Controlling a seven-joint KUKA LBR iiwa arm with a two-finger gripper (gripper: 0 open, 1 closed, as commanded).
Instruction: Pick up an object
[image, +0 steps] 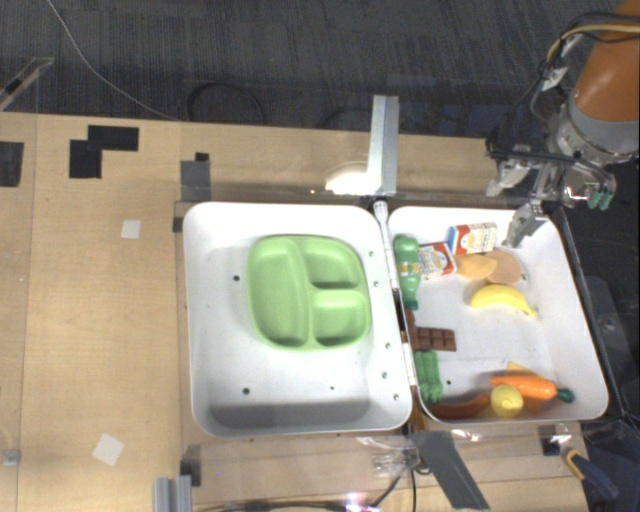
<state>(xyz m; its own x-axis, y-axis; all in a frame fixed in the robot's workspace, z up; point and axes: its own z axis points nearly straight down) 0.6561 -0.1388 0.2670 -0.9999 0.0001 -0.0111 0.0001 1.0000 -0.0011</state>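
My gripper (524, 222) hangs over the far right corner of the right bin (585, 340), just right of a small red and white carton (475, 238). Nothing shows in it. Below the carton lie a tan bread roll (490, 267) and a yellow banana (500, 299). A green bottle (405, 264) lies along the bin's left wall with a printed packet (432, 260) beside it. Nearer the front are a chocolate bar (435, 340), a green cucumber (428, 376), a carrot (530, 386), a lemon (507, 400) and a dark brown sausage-like piece (460, 406).
The left bin (215, 380) holds a green divided plate (305, 290). A metal post (384, 150) stands behind the seam between the bins. The arm's orange band (605, 85) is at the top right, with cables around it.
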